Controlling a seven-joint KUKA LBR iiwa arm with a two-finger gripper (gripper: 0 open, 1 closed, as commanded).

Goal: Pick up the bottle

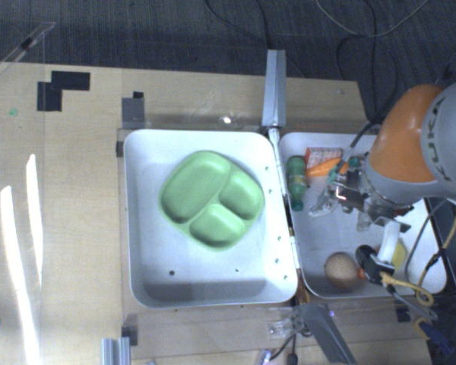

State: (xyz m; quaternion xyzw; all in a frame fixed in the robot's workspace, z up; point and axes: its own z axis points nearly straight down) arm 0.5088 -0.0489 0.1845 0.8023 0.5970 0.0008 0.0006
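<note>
A green bottle (296,179) lies along the left wall of the right bin (313,242), its length running front to back. My gripper (332,195) hangs over the middle of that bin, just right of the bottle and a short gap from it. Nothing shows between its tips.
A green divided plate (212,197) lies in the left bin (148,265). In the right bin an orange carrot-like piece (322,169) and a small red-and-white packet (320,156) lie at the back, close to the gripper. A brown round thing (338,269) sits at the front.
</note>
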